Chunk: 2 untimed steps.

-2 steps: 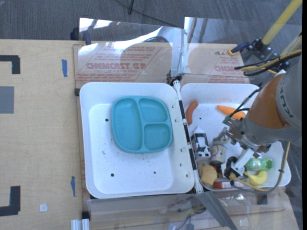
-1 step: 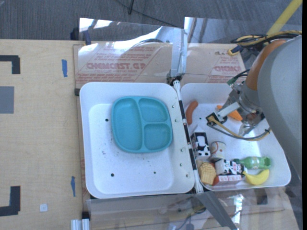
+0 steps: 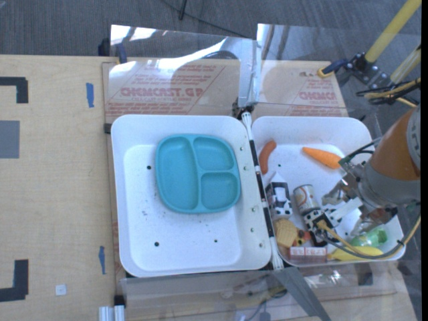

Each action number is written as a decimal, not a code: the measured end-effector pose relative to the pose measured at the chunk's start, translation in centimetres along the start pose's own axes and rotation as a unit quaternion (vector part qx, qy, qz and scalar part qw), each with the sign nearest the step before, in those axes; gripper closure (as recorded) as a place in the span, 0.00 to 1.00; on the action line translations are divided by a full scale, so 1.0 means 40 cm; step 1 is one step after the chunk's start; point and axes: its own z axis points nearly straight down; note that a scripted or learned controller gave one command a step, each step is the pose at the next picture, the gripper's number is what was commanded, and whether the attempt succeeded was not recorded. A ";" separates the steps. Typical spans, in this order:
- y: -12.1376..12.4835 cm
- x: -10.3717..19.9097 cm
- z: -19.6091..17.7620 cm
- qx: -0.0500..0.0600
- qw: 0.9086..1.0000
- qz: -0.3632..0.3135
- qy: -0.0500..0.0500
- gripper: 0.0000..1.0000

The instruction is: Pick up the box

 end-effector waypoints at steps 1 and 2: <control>0.182 0.120 -0.233 0.001 0.986 0.166 -0.002 0.00; 0.154 -0.042 0.042 0.004 0.983 0.184 0.003 0.00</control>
